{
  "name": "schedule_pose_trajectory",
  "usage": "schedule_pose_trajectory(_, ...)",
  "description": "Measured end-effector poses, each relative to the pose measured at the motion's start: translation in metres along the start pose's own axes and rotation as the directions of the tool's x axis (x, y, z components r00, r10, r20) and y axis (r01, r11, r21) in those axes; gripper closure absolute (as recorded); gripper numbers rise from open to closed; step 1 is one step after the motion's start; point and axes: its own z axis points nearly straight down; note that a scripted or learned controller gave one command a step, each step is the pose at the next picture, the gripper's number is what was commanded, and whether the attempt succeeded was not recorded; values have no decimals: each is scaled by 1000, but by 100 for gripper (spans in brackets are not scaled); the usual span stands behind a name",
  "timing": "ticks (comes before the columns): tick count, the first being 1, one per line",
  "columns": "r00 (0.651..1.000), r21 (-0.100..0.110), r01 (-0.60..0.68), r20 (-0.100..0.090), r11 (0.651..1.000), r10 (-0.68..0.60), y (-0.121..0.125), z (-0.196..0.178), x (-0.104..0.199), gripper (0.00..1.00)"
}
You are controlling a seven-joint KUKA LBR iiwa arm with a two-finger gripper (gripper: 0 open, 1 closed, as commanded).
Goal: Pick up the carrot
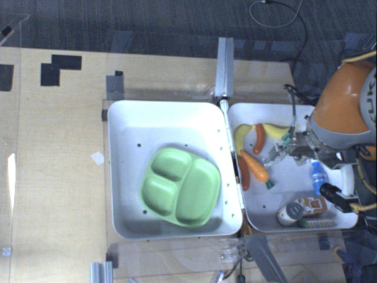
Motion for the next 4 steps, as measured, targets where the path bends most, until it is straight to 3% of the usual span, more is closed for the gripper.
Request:
schedule_pose_trajectory(1,1000,-3,-2,0,1000,2,55,-55,43,0)
schedule_pose_trajectory(2,999,0,54,0,999,-54,29,43,-9,0)
schedule_pose_trajectory(3,991,-56,131,14,990,-130,-9,69,5,0)
schedule_pose_trajectory(4,889,-16,458,16,889,-458,-38,83,7,0)
